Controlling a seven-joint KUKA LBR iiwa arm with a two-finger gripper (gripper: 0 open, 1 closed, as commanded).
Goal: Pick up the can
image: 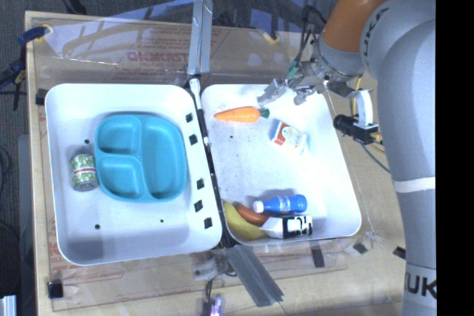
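One can (84, 171) lies untouched in the left bin (67, 237) while the pincer (285, 90), released, hovers over the right bin (337, 181).

Two bins (67, 233), one can (84, 171), tray (141, 157), carrot (237, 115), bottle (281, 204)

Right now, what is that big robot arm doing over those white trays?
The grey robot arm with the orange band is meant to pick up the small green-labelled can. That can lies in the left white bin, beside the blue divided plastic plate. The gripper is over the far edge of the right white bin, just above the orange carrot, so it is nowhere near the can and holds nothing.
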